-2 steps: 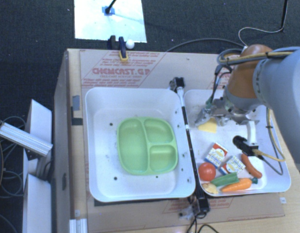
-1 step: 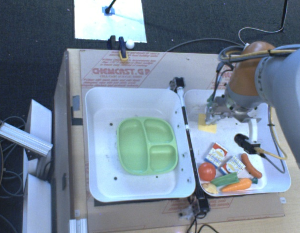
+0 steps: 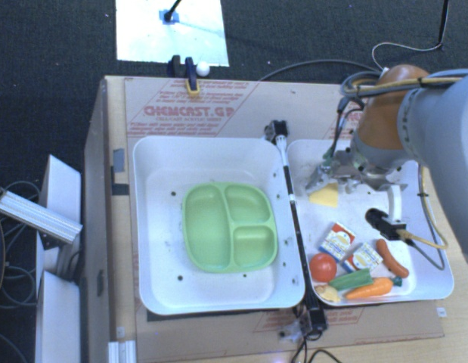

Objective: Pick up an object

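Overhead, gripper (image 3: pixel 330 174) low in the right bin (image 3: pixel 429 282), just above and touching or nearly touching a yellow wedge (image 3: pixel 325 196); impossible to tell how wide, nothing visibly clamped. Further forward in the same bin: two small cartons (image 3: pixel 350 247), a tomato (image 3: pixel 323 267), a sausage (image 3: pixel 392 258), a carrot (image 3: pixel 370 288), a green pod (image 3: pixel 351 279). In the left bin (image 3: pixel 154 225), a green divided plate (image 3: pixel 230 227).
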### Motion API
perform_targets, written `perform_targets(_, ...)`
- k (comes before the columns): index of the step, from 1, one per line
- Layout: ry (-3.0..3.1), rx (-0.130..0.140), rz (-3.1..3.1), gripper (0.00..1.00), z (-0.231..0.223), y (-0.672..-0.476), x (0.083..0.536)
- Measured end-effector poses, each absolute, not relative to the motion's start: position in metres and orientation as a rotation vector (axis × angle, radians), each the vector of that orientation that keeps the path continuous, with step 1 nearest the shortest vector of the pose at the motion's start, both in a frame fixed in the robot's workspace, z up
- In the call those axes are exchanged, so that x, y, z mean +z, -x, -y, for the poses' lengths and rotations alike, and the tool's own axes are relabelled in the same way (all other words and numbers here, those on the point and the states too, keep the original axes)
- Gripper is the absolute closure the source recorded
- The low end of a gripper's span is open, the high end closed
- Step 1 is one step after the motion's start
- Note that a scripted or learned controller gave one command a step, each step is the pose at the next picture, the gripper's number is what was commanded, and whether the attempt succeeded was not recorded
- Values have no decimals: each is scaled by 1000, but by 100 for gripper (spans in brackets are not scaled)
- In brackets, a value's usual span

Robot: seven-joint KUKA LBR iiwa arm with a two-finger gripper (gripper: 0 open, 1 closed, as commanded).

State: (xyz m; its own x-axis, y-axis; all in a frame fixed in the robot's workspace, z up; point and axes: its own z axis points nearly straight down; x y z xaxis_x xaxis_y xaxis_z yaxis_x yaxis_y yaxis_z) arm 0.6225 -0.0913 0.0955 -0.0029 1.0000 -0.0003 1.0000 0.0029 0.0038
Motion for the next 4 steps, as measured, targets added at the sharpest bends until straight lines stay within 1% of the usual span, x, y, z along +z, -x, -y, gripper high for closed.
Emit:
perform_targets(1,-2214,3,-2225,0,97,-669,85)
perform_targets(2,-2218,1,-2222,0,101,-610,84)
perform_targets(3,-2216,4,-2222,100,100,-611,95)
perform_targets(4,-2216,4,-2222,0,100,-611,95)
